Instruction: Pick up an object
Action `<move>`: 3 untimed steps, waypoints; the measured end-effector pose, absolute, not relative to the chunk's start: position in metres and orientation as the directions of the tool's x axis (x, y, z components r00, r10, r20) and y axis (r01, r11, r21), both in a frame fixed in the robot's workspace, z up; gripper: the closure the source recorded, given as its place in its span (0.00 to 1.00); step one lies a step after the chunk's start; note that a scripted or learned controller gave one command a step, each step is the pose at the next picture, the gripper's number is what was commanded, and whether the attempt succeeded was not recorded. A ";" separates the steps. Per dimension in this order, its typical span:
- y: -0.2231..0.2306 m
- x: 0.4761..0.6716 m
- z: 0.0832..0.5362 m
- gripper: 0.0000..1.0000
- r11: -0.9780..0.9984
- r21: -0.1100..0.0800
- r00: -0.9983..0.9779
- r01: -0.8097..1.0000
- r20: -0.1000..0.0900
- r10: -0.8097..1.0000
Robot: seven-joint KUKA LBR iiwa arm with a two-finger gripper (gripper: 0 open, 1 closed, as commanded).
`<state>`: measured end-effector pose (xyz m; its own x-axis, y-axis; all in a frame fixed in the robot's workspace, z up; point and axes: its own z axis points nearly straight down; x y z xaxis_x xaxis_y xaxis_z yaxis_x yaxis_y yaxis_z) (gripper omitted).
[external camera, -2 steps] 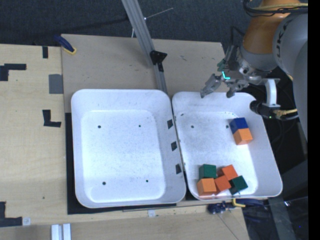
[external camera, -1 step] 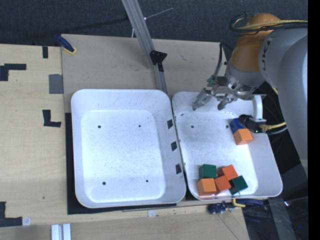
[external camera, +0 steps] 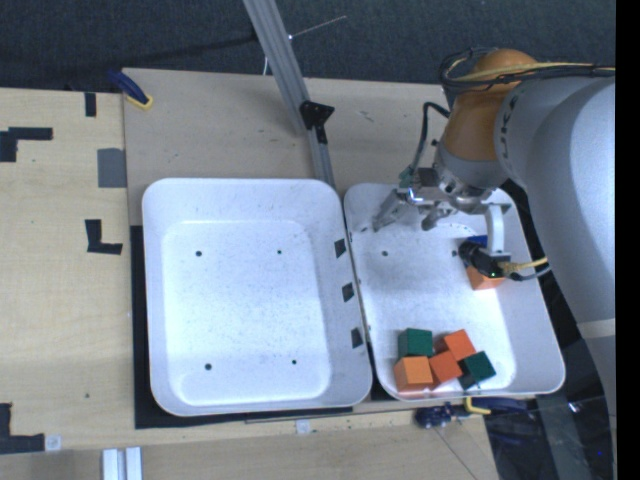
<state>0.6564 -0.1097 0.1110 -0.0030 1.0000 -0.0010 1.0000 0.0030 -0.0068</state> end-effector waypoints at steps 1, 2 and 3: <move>-0.109 0.656 0.090 0.00 0.003 -0.005 -0.003 1.000 -0.002 1.000; -0.108 0.656 0.102 1.00 0.005 -0.003 -0.005 1.000 -0.001 1.000; -0.110 0.655 0.165 1.00 0.002 0.005 -0.002 1.000 -0.001 1.000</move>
<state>0.6554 -0.1103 0.1650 -0.0016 1.0000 -0.0008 1.0000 0.0016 0.0054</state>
